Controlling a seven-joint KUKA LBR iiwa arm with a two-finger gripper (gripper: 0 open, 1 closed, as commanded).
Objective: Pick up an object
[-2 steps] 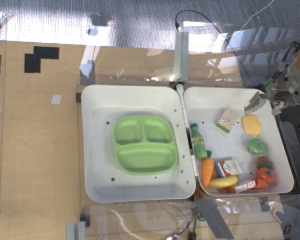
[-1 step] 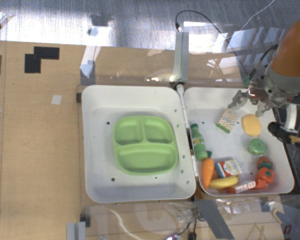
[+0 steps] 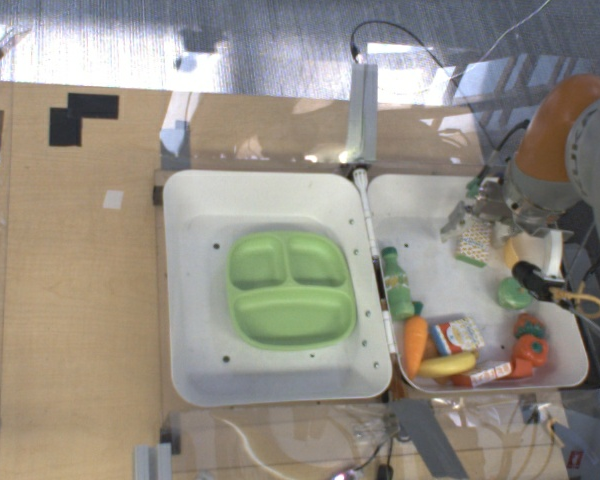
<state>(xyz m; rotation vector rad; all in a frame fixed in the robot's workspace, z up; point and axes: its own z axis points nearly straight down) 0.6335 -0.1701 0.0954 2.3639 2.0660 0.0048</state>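
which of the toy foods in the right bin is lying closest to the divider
The green bottle, lying lengthwise against the divider; the orange carrot sits just right of it.

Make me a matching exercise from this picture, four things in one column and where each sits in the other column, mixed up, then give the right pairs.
Things:
1. green divided plate
2. green bottle
3. banana
4. gripper

Places:
A. near the front edge of the right bin, beside the carrot
B. over the far part of the right bin
C. middle of the left bin
D. along the right bin's left wall, by the divider between the bins

Pairs: 1-C, 2-D, 3-A, 4-B
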